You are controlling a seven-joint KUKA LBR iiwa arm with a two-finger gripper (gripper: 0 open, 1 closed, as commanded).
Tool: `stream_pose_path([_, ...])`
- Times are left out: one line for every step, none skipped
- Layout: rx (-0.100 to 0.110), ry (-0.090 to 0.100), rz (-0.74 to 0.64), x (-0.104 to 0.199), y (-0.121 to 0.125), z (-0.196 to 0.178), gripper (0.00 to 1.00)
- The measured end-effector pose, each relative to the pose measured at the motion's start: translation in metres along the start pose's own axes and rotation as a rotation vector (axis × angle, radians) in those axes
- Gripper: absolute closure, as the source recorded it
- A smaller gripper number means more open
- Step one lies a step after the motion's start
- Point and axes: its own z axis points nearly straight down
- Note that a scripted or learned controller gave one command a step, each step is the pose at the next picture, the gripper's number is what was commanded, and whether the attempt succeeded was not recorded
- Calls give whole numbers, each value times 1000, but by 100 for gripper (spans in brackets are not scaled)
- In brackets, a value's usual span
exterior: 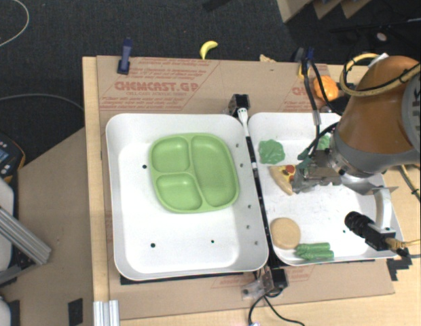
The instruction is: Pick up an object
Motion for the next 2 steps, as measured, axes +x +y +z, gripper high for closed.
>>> stream_pose_path([0,1,-4,86,-3,-79,100])
stream_pose_path([-5,3,-3,144,17,-180,100])
